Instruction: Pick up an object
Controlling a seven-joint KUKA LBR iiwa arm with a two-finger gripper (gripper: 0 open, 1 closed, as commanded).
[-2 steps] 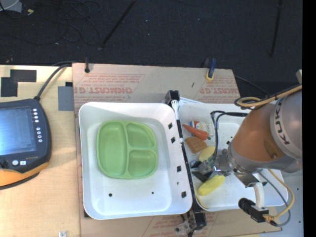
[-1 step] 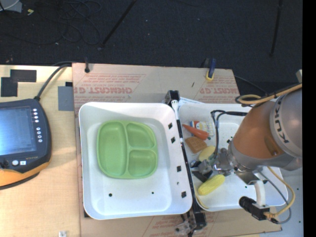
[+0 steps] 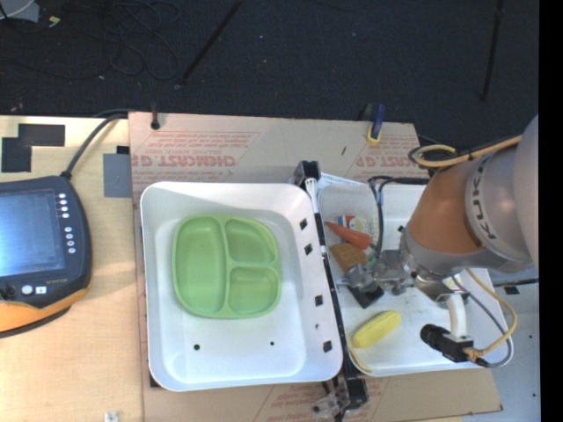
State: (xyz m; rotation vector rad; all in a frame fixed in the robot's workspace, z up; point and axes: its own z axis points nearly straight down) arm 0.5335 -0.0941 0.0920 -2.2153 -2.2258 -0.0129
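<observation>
1. Black floor with loose cables lies behind a cardboard-covered bench (image 3: 264, 148) carrying two white bins side by side.
2. Task's thing, by my judgement: the yellow corn cob (image 3: 376, 328) near the right bin's (image 3: 413, 363) front-left corner. It looks like a light, stiff plastic toy, rounded and likely slippery; grip it across its short middle.
3. Gripper (image 3: 374, 278) sits low in the right bin, just behind the cob and apart from it; whether the jaws are open or closed cannot be told.
4. An orange carrot (image 3: 350, 233) and a brown item (image 3: 348, 255) lie toward the bin's back-left.
5. Left bin (image 3: 229, 359) holds a green divided plate (image 3: 227, 265).
6. Teach pendant (image 3: 40, 244) rests at the bench's left edge.
</observation>
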